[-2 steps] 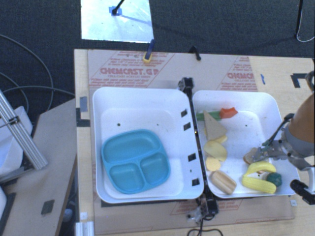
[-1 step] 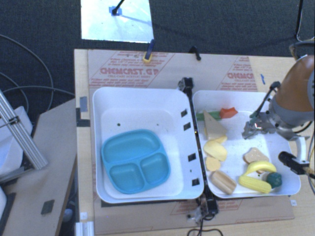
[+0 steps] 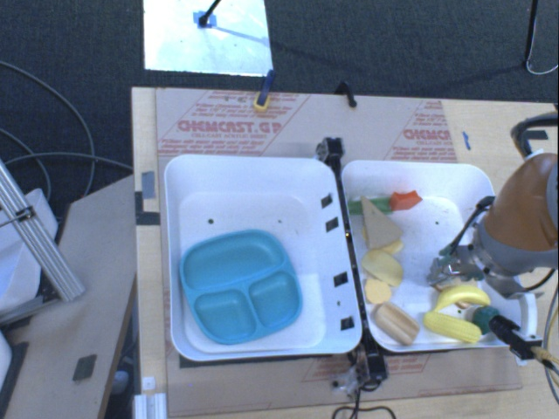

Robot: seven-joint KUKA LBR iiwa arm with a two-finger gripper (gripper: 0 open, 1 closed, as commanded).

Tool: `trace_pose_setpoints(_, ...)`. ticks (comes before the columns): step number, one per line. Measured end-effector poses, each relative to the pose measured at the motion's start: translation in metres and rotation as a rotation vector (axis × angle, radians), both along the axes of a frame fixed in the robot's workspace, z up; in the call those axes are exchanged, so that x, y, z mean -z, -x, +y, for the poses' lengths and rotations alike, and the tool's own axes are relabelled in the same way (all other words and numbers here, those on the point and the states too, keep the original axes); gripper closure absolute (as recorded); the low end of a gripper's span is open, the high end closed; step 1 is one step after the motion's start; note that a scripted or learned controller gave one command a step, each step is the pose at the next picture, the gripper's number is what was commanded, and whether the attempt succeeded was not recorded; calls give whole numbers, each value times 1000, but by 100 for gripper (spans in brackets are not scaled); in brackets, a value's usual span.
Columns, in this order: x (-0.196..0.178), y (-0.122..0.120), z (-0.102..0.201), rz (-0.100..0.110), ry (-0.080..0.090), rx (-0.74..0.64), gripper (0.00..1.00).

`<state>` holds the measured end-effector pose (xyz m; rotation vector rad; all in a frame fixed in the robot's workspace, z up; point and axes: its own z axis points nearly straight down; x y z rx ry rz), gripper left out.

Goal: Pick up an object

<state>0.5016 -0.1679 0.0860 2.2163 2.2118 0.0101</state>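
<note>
gripper (image 3: 444, 271) low in right bin (image 3: 454, 182), just above banana (image 3: 461, 298); grip state unclear.

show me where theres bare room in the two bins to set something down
Left bin: bare floor along the back and right side, around the blue tray. Right bin: a bare patch mid-back, between the wedge and the gripper. Its front is crowded with yellow food pieces, a bread roll and the corn.
</note>
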Motion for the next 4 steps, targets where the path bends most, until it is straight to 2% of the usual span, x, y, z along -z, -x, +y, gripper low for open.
trace_pose_setpoints(1,-57,9,52,8,-4,-10,100)
trace_pose_setpoints(2,-99,-26,113,7,-4,-13,100)
trace_pose_setpoints(3,-97,-21,145,12,-4,-9,100)
trace_pose_setpoints(4,-151,15,175,10,-5,-10,100)
